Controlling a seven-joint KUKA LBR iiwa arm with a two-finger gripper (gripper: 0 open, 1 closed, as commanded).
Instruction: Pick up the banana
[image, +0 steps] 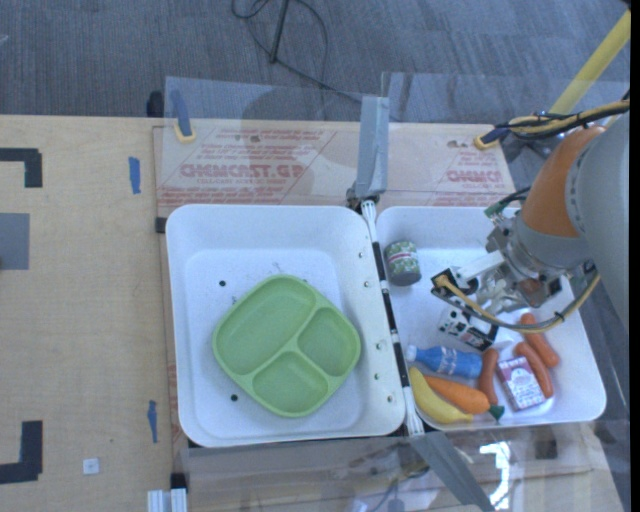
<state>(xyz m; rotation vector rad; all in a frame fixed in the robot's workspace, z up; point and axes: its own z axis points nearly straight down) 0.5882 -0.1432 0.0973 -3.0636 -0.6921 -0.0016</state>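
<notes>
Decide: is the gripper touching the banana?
Apart. The camera view shows the gripper above the blue bottle, which lies between it and the banana.

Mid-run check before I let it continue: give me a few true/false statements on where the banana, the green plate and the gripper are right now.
1. The banana lies in the right bin, near its front left corner. True.
2. The green plate sits in the right bin. False: it is in the left bin.
3. The gripper hangs over the right bin, above the blue bottle. True.
4. The gripper holds the banana. False: the banana lies on the bin floor, apart from the gripper.
5. An orange carrot lies against the banana. True.
6. The small green can stands on the plate. False: it is in the right bin, by its left wall.
</notes>
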